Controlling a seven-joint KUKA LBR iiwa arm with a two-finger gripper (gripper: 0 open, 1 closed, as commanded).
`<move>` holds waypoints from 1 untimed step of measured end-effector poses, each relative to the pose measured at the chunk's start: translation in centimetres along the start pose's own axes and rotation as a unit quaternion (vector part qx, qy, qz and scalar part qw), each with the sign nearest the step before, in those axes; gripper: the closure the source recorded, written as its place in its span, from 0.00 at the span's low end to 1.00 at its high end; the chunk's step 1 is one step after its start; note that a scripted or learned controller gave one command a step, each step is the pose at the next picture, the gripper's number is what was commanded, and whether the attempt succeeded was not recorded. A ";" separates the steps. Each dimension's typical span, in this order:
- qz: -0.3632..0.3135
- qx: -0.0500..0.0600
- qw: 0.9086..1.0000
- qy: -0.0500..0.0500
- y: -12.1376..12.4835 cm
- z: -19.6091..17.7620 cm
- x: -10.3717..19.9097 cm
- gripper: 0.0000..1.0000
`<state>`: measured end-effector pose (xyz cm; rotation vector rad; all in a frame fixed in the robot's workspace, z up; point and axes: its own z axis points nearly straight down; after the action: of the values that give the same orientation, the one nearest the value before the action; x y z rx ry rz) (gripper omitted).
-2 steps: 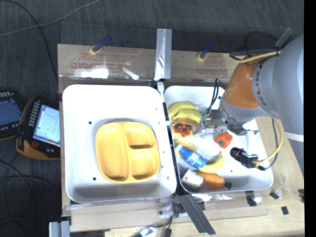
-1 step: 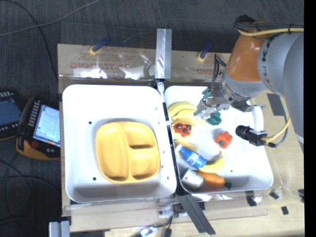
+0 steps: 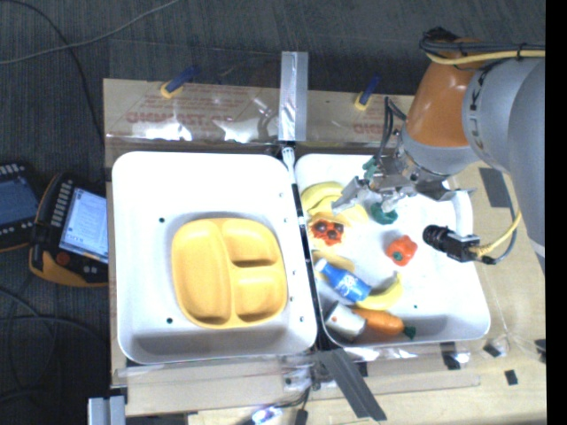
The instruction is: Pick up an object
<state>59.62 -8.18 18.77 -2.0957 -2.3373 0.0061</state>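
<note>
Grey fingers of your gripper point(image 3: 379, 193) look spread and hold nothing, low in the right bin point(image 3: 443, 312), with a green object point(image 3: 385, 211) just below them, so the pick remains undone.

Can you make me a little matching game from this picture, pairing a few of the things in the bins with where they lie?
Things:
1. yellow tray
2. carrot
3. orange pepper
4. gripper

Places:
A. front edge of the right bin
B. alone in the left bin
C. over the back of the right bin
D. middle of the right bin, towards its right side

Pairs: 1-B, 2-A, 3-D, 4-C
</note>
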 end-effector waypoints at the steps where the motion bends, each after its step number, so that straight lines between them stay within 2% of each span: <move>1: -0.051 0.000 0.999 0.000 3.4 9.7 -2.9 0.00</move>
<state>63.29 -10.66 9.09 -1.9742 -2.4416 0.0051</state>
